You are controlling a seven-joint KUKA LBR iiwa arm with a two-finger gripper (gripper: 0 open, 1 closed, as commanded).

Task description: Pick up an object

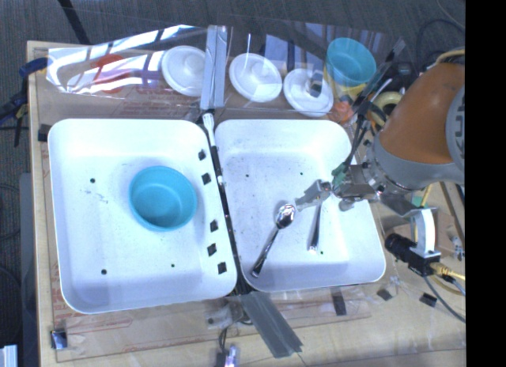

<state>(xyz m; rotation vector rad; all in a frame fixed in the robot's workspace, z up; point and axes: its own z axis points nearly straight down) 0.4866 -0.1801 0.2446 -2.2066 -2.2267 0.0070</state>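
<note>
bowl (163, 197) in left bin (79, 223), spoon (273, 236) in right bin (261, 144)

the shallow white right bin (237, 152) has bare floor along its far edge and left wall. a shiny metal spoon (273, 239) lies slantwise near the front edge, a slim metal utensil (315, 227) just beside it toward the right wall, where the grey arm's gripper (316, 193) hangs. the shallow white left bin (79, 278) holds a round blue plastic bowl (163, 197) mid-floor, with open corners all round.

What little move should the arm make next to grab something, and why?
Probably shift the tool a bit toward the spoon and lower it: the spoon lies flat in the right bin just beside the tool, which holds nothing yet.
</note>
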